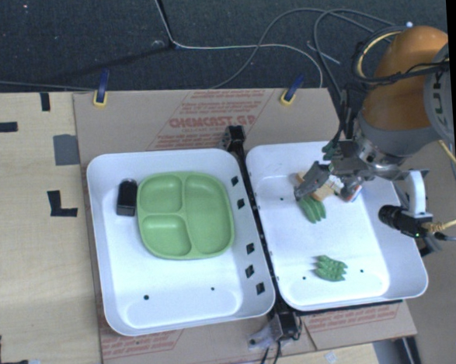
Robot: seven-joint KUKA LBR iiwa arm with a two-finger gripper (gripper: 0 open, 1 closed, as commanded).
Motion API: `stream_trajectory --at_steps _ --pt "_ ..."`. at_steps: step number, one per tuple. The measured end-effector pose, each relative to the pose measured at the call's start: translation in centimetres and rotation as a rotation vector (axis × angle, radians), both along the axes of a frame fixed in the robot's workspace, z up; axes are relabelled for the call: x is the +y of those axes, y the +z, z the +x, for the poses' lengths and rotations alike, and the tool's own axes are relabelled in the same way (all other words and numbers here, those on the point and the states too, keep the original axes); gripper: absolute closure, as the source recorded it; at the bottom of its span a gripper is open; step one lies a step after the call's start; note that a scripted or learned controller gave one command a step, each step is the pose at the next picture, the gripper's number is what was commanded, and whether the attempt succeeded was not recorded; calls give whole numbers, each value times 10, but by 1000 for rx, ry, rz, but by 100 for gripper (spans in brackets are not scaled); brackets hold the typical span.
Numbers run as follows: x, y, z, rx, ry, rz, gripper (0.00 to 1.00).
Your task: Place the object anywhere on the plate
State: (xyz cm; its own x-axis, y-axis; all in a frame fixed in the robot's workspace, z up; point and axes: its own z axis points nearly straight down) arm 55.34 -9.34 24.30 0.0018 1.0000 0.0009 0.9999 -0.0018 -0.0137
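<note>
From the camera view, take the green plate [186, 215] as your landmark: it lies flat in the left bin [119, 301], its three compartments bare, so the goal is open and easy to reach from above. A small black block [126, 198] sits just beside the plate's left rim, touching or nearly so; it is out of the arm's likely path.

Everything you want to move lies to the right of the plate, across the divider, in the right bin [391, 283]. A green object [314, 208] rests near that bin's upper middle, and a second, leafy green piece [330, 268] lies nearer the bin's front edge, well apart from the first.

The gripper [321, 180] is low over the upper green object, directly above and apparently touching its top end, which reads as a pick in progress. You cannot tell from this slant whether the tool is spread or closed, nor whether the object is actually caught. Judge the task as barely started: nothing is on the plate yet.
</note>
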Motion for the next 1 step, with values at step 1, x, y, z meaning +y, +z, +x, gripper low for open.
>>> stream_trajectory --at_steps 1 --pt "0 6 2 -12 3 -1 0"
